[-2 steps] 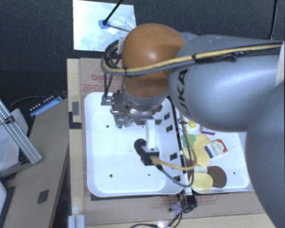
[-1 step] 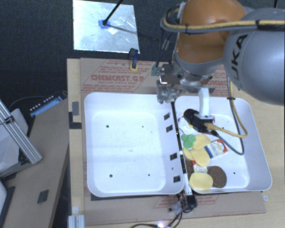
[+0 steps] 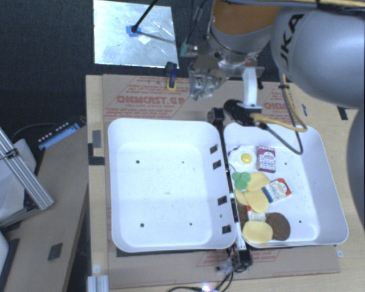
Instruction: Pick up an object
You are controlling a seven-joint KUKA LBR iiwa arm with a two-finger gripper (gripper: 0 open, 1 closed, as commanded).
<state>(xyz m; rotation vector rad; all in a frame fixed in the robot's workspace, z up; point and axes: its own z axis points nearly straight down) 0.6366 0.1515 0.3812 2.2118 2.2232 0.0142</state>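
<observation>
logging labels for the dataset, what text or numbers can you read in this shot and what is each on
"CHEMCAST G P" in red, on the brown board behind the left bin; the last letters are unsure.
"KA", the tail of a longer name, on the grey arm.
Red print on the board behind the right bin: too hidden to read.
Red-and-white packet and the small packet below it: print too small to read.

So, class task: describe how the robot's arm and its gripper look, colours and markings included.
The arm is bulky, rounded and grey, with dark lettering on its shell and an orange band above the wrist. Below that sits a small metallic gripper. A yellow cable runs nearby.
</observation>
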